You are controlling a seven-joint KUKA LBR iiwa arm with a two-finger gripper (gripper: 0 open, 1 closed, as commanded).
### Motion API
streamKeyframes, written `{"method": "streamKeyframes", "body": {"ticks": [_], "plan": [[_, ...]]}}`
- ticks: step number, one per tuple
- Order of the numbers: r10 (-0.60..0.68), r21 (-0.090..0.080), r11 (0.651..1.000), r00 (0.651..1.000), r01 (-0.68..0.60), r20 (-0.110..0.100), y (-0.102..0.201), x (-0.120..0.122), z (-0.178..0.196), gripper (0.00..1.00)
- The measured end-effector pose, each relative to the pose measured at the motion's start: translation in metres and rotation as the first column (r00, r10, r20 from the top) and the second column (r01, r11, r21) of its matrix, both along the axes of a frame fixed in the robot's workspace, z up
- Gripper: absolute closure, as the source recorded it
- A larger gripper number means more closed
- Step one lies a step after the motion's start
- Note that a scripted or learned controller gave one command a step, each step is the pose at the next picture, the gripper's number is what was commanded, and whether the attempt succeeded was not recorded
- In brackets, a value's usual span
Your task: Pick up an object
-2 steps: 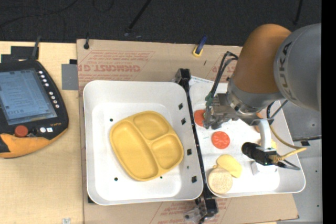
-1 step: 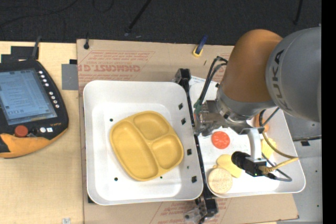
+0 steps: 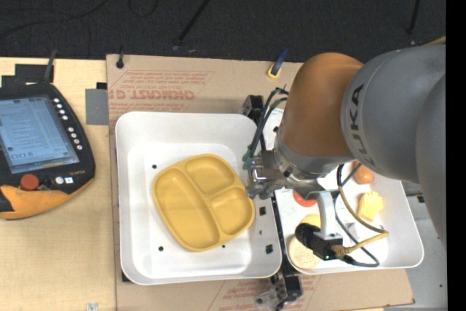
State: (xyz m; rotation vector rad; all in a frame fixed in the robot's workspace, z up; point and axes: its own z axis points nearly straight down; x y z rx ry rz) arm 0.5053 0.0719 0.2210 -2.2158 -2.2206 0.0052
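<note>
Cardboard sheet [image 3: 175, 87] with mirrored red lettering, "KUKA" on arm [image 3: 364, 120].

divided tray [image 3: 202, 201] in left bin [image 3: 138, 149], arm [image 3: 342, 120] over right bin [image 3: 408, 244], tablet [image 3: 36, 146] far left

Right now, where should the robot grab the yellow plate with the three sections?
Probably by the raised rim of the yellow plate, coming straight down from above. It lies flat in the left bin, so only the thin edge or a divider ridge gives the pincer something to pinch.
</note>
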Motion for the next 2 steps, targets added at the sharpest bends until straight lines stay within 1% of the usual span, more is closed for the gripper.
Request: {"method": "streamKeyframes", "body": {"ticks": [1,2], "plan": [[-0.002,-0.001,1.0,1.0,0.002,0.004,-0.009,0.007,0.017,1.0],[-0.004,-0.002,1.0,1.0,0.004,-0.001,-0.012,0.012,-0.002,1.0]]}}
